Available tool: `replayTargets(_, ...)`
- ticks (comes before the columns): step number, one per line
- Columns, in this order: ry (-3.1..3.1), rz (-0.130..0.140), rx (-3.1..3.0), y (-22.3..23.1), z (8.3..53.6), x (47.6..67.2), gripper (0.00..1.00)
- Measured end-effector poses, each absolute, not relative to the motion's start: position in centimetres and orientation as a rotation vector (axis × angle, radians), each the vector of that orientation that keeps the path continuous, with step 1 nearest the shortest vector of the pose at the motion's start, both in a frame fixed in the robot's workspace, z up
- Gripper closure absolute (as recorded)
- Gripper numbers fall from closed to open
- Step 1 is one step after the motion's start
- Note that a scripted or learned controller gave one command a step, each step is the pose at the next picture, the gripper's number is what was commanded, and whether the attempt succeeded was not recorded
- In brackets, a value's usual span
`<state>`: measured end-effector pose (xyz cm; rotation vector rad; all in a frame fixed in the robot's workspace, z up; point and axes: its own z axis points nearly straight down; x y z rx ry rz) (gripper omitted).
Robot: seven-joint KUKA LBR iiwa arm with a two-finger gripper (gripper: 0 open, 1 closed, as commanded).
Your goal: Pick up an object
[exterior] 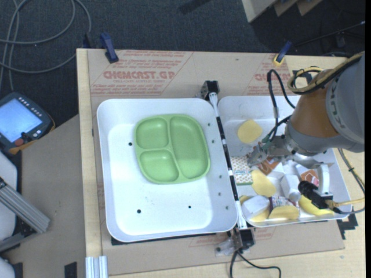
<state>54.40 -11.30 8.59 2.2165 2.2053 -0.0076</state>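
Observation:
The right white bin (232, 106) holds a heap of small objects. A pale yellow round piece (250, 131) lies near its back left. A yellow chip-shaped piece (264, 185) sits in the middle, beside a brown-orange packet (268, 167). A banana (317, 208) and a yellow lump (282, 214) rest at the front. My gripper (261, 154) hangs low over the bin's left middle, between the round piece and the packet, just above the pile. Nothing shows as lifted from the pile.
The left white bin (116, 172) carries a green divided plate (172, 148). A black divider rail (223, 149) runs between the bins. The grey arm with its orange band (313, 117) covers the right bin's back right. Cables loop near the arm (301, 80).

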Motion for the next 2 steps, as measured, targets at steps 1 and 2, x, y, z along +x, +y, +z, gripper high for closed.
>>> replayTargets(1, 2.216, 0.002, 2.216, -10.8, 9.6, 54.5, 1.0)
replayTargets(2, 2.223, 0.003, 2.219, -5.1, 18.5, 58.3, 1.0)
